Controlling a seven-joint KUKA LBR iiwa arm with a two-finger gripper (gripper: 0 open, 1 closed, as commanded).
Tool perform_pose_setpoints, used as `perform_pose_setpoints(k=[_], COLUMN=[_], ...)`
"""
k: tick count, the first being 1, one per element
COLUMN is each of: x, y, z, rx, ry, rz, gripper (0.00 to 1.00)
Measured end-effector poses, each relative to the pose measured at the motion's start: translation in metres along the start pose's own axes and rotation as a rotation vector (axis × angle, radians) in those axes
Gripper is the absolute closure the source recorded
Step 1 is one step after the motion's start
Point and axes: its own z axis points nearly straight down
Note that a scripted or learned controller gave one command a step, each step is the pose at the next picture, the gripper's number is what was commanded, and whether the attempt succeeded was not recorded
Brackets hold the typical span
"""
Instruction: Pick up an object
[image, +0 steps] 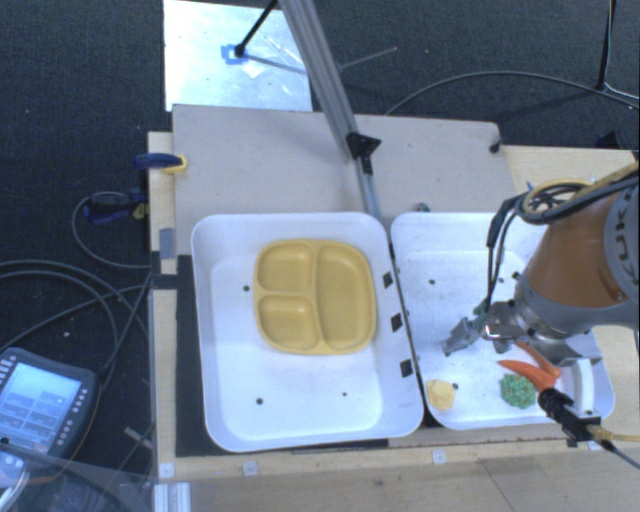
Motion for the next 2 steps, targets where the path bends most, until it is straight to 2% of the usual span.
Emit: perform_pose_setpoints(k=[1,2], x=[0.000,0.000], y=[0.000,0.001], z=[0.053,0.039], rx=[0.001,-0.006], ry=[0.000,0.000], rz=[0.000,0.000], gripper=[0.00,1.00])
